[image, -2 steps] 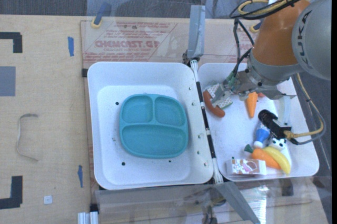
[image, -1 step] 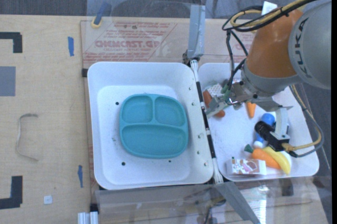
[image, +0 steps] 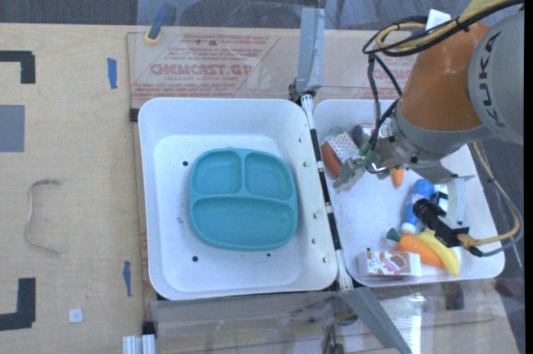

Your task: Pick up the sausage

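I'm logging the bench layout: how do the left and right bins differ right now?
The left bin holds one thing, a teal divided plate lying flat at its middle; the right bin holds a scatter of small toy foods. The arm and gripper hang over the right bin, not the left bin. Both are shallow, white and sit side by side.

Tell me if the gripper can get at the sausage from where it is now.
Probably yes. The gripper hangs in the right bin right beside the sausage by the bin's left wall, with nothing lying over it; that wall may crowd the fingers.
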`<state>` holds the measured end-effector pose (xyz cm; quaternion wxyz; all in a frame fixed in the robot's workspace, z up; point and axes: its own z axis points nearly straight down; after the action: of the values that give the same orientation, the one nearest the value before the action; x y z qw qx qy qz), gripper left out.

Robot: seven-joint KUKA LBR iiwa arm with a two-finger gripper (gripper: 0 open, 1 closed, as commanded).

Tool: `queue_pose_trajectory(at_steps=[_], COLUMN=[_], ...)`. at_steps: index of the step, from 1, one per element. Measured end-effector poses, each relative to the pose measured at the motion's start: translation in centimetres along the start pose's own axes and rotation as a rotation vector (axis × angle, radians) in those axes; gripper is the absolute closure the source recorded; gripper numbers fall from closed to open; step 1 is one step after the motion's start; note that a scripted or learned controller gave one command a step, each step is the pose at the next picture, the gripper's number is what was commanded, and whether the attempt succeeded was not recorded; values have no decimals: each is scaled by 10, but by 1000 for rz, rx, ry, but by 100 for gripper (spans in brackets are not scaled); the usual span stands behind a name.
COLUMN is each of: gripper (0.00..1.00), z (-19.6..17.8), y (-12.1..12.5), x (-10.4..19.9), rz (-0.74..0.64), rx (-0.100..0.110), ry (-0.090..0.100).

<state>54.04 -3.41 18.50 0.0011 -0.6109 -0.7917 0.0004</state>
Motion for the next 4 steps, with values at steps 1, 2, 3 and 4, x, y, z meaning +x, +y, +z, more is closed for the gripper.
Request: queue_pose_trajectory(at_steps=[1,2,3,4], gripper=[0,0,0,0], z=[0,0,0,0], y=[-6,2,0,9], x=[-15,-37,-2,-7], rz=[-35,56,-10,-56], rx=[1,-4,0,-4], ry=[0,-4,0,-4])
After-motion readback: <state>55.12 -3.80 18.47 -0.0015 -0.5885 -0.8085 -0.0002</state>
